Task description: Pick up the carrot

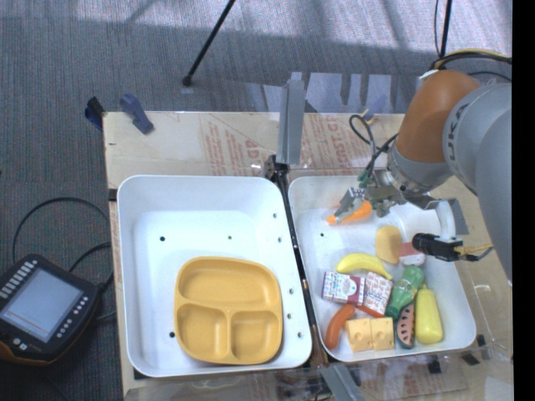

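carrot at the gripper, hold unconfirmed

i saw the carrot [353, 214] in the right bin [311, 192], toward its far left corner, lying tilted with the orange body pointing down-left. the gripper [365, 197] sat directly over its upper end, touching or very nearly so. i could not tell how the gripper was set, nor whether the carrot was truly in it or only lying under it.

the remaining toys were grouped nearer in the same bin, apart from the carrot: a banana [362, 263], a small box [340, 286], a sausage [337, 326], cheese [370, 334], a melon slice [405, 325] and a yellow bottle [428, 316]. the left bin [142, 203] held a yellow tray [227, 310].

risks, in my judgement: the contact appeared to be at one end of the carrot, so a lift could let the long body swing or slip out. the tapered, smooth shape would favour that. the bin wall lay close behind, and a shifted approach could push the carrot into the corner. the other toys were far enough away not to interfere.
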